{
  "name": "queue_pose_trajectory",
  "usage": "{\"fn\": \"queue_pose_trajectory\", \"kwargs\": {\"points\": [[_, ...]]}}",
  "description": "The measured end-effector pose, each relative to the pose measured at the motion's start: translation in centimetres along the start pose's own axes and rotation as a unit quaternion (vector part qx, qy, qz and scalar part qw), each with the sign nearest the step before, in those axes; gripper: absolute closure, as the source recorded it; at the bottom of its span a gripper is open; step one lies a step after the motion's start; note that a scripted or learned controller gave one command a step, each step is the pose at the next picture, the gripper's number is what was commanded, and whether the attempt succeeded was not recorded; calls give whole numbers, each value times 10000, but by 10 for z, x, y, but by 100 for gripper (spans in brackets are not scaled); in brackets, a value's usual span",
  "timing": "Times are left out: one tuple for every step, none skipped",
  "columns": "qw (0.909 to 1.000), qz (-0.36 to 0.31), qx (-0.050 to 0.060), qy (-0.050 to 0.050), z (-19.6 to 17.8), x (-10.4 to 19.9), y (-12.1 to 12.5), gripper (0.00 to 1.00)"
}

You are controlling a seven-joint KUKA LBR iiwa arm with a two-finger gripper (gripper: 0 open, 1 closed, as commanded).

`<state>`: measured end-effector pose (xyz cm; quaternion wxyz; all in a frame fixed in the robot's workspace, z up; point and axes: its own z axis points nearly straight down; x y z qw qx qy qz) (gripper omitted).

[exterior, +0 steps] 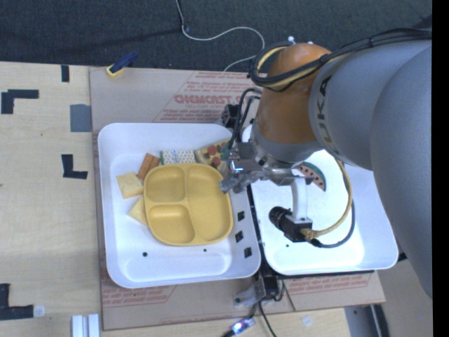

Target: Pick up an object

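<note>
Over the seam between the two bins, the grey arm with orange band (295, 97) hangs low; its claw (235, 177) sits at the right rim of the yellow divided plastic plate (186, 206). Claw state: cannot tell. Plate lies in the left shallow white bin (168, 269), overlapping tan wafer-like pieces (130, 184). Right white bin (365, 248) on the surface.

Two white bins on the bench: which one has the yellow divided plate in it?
The left bin holds the yellow divided plate, which has three compartments. The right bin sits under the arm and has a reddish curved piece near its far side.
</note>
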<state>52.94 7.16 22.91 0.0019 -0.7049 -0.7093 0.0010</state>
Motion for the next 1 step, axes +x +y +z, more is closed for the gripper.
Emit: {"fn": "queue_pose_trajectory", "kwargs": {"points": [[10000, 25, 3, -14, 12, 1, 1, 100]]}}
